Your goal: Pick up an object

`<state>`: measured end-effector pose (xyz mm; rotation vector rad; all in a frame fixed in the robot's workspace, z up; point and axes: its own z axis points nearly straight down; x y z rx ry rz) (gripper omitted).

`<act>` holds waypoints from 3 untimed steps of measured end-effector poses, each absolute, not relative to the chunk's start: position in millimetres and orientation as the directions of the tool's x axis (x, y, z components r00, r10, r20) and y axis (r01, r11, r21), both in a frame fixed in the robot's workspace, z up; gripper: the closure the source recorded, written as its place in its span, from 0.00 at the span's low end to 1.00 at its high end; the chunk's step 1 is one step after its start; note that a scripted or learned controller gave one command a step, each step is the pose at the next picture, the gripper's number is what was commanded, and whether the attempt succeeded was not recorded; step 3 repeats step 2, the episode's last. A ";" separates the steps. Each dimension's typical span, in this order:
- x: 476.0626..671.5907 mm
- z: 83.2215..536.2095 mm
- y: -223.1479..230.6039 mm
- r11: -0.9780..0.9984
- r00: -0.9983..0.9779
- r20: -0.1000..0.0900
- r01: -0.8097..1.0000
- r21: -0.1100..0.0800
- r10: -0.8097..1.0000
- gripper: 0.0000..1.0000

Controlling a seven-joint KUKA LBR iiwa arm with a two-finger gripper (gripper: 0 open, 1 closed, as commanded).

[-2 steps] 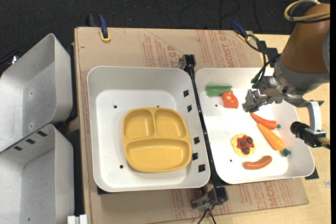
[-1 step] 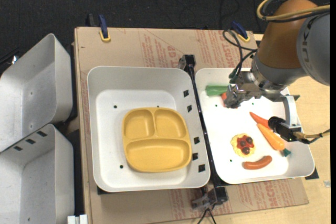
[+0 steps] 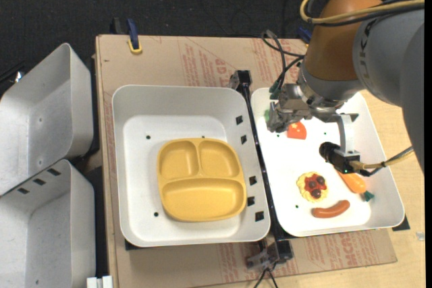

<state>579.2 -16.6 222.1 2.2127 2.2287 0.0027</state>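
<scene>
My gripper [image 3: 286, 112] hangs low over the far left part of the right bin [image 3: 385, 145]. A small red toy [image 3: 297, 131] lies just below and to the right of it, close to or touching the gripper's tip. Something small and green [image 3: 269, 119] shows at the gripper's left side against the bin wall. Nearer the front of the same bin lie a round pizza-like toy [image 3: 312, 185], a brown sausage [image 3: 331, 209] and an orange carrot [image 3: 355, 183].
The left bin [image 3: 128, 145] holds a yellow divided plate [image 3: 201, 179]. The arm's grey body and orange band [image 3: 341, 30] cover the far right of the right bin. White trays [image 3: 40, 118] stand off the bench at the left.
</scene>
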 end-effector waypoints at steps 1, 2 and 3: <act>593.6 215.4 36.3 0.008 -0.008 0.001 1.000 0.002 1.000 1.00; 602.8 213.0 90.0 0.008 -0.008 0.001 1.000 0.002 1.000 1.00; 602.8 213.0 90.0 0.008 -0.008 0.001 1.000 0.002 1.000 1.00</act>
